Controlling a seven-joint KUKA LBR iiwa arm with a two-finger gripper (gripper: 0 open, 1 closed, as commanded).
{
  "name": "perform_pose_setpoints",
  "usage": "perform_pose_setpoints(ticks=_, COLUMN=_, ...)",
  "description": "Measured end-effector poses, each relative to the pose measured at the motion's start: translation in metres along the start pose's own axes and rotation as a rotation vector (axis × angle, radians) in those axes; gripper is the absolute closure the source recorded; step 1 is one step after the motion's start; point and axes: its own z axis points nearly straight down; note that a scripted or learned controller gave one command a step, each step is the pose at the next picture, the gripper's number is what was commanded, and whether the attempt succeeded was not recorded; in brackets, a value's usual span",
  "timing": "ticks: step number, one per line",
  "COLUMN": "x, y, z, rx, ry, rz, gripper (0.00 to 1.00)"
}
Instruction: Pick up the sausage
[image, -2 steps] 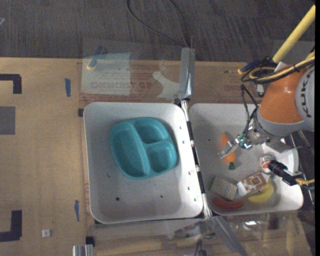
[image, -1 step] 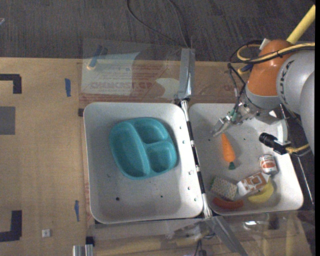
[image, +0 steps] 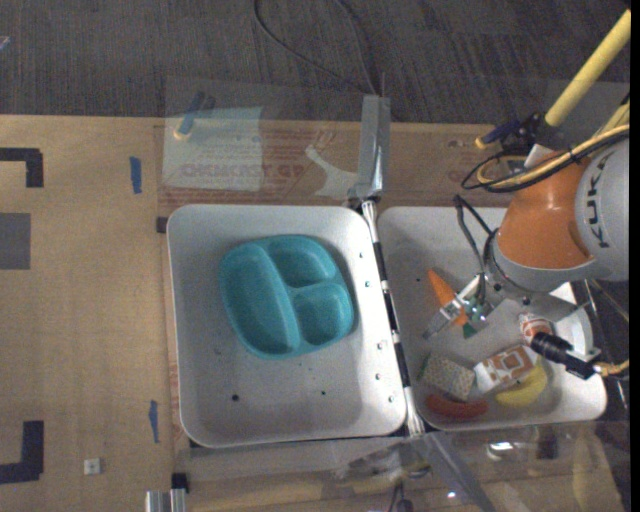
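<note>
The long red sausage (image: 456, 407) lies at the near edge of the right white bin (image: 400, 262), close to the bin's low wall. The grey metal gripper (image: 452, 312) hangs above an orange carrot (image: 442, 288), apart from the sausage, with nothing between its fingers; I think it is released.

The sausage is squeezed in. A speckled square sponge-like block (image: 447, 377) touches it from above, and a yellow banana (image: 524, 389) sits just beside it. The gripper could bump the wall, or grab the block instead.

I count one sausage, one carrot, one banana, one block, and one small white and orange box (image: 505, 366). There are two bins. The left white bin (image: 190, 330) holds one blue plastic plate with three parts (image: 286, 295).
</note>
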Motion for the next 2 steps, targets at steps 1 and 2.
perform_pose_setpoints(ticks=1, x=-0.058, y=0.087, z=0.002, rx=0.012, ry=0.004, rz=0.088, gripper=0.00)
perform_pose_setpoints(ticks=2, x=-0.060, y=0.090, z=-0.011, rx=0.000, ry=-0.005, rz=0.085, gripper=1.00)
